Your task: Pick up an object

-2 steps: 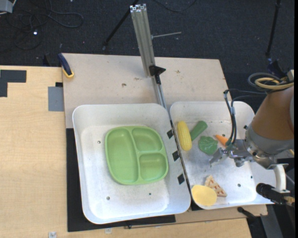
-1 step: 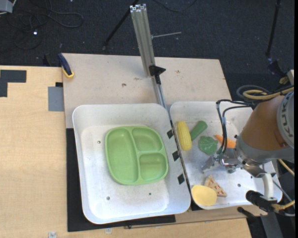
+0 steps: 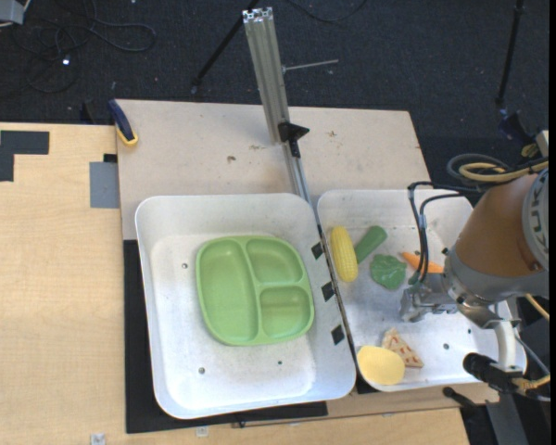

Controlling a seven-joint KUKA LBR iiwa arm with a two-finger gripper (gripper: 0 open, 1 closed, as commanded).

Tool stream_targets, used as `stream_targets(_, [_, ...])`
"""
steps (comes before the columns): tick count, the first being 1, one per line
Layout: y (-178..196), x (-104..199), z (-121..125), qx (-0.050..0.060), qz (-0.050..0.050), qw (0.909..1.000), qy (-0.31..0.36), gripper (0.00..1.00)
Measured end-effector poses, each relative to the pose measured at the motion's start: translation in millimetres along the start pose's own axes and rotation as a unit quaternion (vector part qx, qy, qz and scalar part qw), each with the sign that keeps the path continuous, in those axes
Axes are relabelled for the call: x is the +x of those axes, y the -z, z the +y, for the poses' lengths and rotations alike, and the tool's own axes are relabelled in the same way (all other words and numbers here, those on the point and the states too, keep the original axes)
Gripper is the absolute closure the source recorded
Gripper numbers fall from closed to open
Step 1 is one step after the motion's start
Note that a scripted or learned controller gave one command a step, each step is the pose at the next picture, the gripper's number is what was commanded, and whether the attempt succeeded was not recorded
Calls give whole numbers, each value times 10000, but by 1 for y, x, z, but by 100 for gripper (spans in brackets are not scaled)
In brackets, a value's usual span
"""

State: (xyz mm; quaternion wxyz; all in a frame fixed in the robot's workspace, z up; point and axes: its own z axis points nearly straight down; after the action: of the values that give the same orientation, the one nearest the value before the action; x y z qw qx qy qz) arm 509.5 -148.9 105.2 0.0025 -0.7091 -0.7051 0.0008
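- Down in the right bin (image 3: 454, 213), the claw (image 3: 417, 306) hovers low; whether it is open or closed, I cannot tell.
- Beside the claw lies a green leafy toy (image 3: 387, 272), with an orange piece (image 3: 411, 260) touching it.
- Farther from the claw: corn cob (image 3: 343, 253), green pepper (image 3: 370, 241).
- Near the claw: pizza slice (image 3: 402, 349), yellow lemon-like piece (image 3: 381, 366).
- The left bin (image 3: 167, 221) holds a green divided plate (image 3: 255, 289).

My end effector (image 3: 424, 306) hangs over the right bin (image 3: 451, 341). The divided tray (image 3: 254, 289) lies in the left bin (image 3: 167, 341); the corn cob (image 3: 343, 253) lies along the right bin's left edge.
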Motion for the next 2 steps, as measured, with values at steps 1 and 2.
stream_targets(1, [60, -8, -1, -34, -17, 10000, 7, 100])
stream_targets(2, [123, -7, 3, -44, -17, 10000, 37, 100])
